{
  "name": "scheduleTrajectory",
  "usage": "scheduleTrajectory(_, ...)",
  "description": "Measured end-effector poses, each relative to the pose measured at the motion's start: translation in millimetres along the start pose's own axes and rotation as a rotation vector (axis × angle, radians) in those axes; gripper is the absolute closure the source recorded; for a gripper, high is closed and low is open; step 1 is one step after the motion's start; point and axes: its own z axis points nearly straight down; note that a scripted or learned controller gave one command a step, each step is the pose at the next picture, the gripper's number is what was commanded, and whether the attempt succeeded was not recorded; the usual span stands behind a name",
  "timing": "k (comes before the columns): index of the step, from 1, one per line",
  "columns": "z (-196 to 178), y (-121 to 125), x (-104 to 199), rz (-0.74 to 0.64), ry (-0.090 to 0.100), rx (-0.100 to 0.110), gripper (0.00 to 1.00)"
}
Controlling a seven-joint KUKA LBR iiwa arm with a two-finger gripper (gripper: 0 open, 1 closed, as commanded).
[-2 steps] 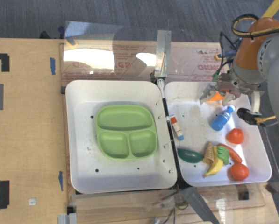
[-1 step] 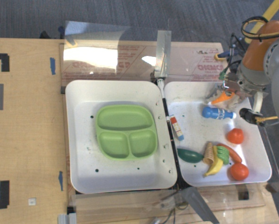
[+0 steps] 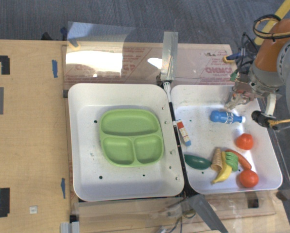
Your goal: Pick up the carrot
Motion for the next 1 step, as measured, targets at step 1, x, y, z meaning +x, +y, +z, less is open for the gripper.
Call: scheduleTrajectory(1,1.0,-0.5,3.2,-0.002,0.005,0.004,0.00)
